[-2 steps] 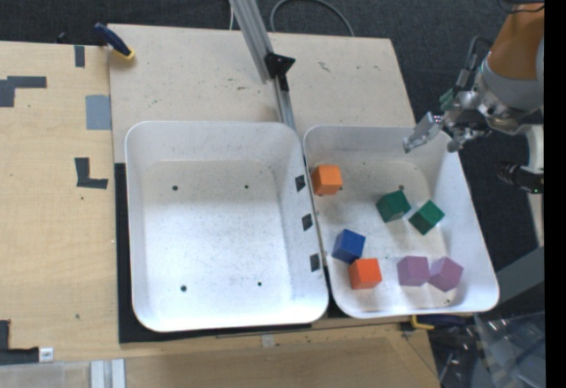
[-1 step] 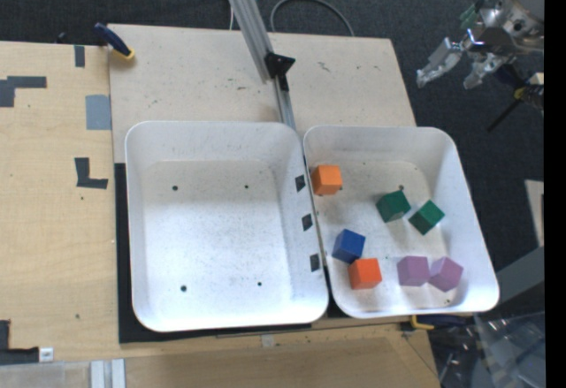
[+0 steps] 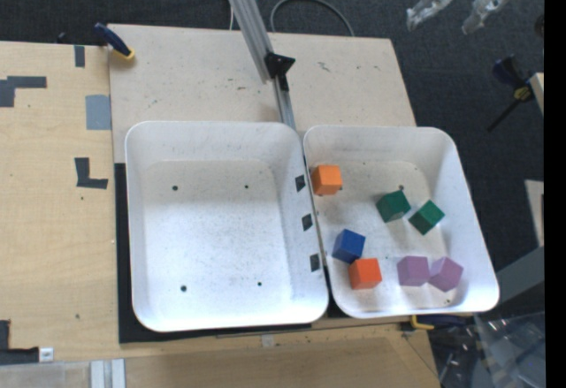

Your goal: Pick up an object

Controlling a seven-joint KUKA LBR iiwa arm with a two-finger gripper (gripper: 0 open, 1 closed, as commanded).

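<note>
Camera view shows the gripper [image 3: 453,3] raised off beyond the right bin [image 3: 460,167] (fingers spread, holding nothing).

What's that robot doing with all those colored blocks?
Nothing is being held right now. The gripper hangs open near the top right, away from both bins. The right bin holds seven little blocks: an orange block near its top left, two green ones, a blue one, a second orange one and two purple ones. The left bin sits beside it.
</note>
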